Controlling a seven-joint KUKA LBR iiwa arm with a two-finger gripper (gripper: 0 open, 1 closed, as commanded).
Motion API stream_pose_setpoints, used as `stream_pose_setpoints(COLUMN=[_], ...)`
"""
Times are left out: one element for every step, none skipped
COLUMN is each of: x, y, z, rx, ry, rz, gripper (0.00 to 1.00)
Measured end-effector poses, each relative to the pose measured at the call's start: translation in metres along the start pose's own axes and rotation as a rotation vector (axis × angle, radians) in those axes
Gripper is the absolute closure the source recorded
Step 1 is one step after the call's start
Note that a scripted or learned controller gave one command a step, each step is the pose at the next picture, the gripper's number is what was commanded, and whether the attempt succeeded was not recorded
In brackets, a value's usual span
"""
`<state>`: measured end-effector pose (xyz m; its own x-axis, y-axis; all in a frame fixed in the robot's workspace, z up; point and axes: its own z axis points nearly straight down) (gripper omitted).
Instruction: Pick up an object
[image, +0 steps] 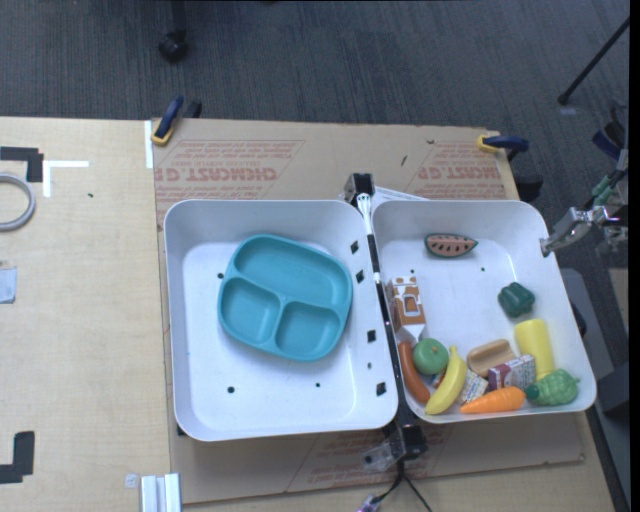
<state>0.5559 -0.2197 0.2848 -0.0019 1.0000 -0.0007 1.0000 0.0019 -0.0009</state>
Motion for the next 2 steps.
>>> stream_pose_setpoints(x=[0.011,0.047], y=[-0.076,-0.077], z=[0.098,0.192], rx=[0.0,-0.002], ry=[0.001,0.008], rz=[0.06,-0.249], gripper=[0.0,0.0])
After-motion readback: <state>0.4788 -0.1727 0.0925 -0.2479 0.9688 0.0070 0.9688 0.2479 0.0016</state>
